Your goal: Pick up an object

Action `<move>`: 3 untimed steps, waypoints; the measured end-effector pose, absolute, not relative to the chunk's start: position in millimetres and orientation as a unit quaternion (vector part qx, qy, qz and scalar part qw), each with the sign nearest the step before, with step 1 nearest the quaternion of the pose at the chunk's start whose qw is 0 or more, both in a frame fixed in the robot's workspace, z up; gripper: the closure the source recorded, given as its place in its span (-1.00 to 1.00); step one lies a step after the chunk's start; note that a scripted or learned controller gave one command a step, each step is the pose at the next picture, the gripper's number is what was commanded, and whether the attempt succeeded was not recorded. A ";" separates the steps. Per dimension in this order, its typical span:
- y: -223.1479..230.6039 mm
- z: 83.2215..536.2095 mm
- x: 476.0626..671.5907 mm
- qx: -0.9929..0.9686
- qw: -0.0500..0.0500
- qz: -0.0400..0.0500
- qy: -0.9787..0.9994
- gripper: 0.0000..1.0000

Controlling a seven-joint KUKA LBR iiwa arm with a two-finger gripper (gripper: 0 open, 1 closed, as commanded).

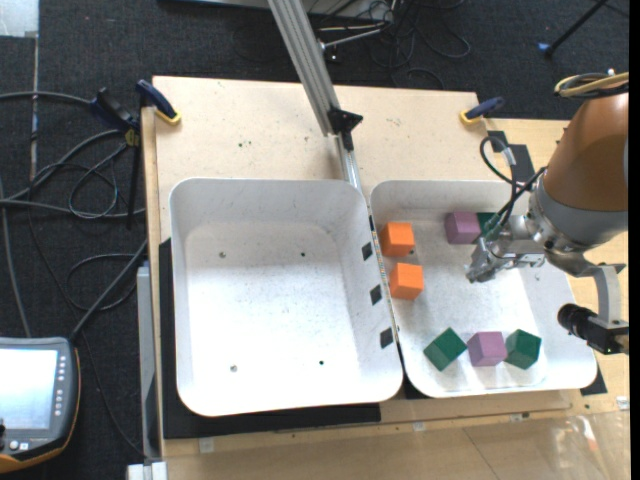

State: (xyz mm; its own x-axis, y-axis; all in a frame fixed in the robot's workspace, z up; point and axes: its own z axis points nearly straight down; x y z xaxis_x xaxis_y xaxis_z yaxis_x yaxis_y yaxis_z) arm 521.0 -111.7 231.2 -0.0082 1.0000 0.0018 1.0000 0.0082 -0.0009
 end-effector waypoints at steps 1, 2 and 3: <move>-61.8 222.3 516.8 -0.704 0.001 0.000 -0.710 1.00; -4.9 232.9 511.0 -0.704 0.000 -0.001 -0.710 1.00; 41.8 227.0 506.9 -0.704 0.001 0.000 -0.710 1.00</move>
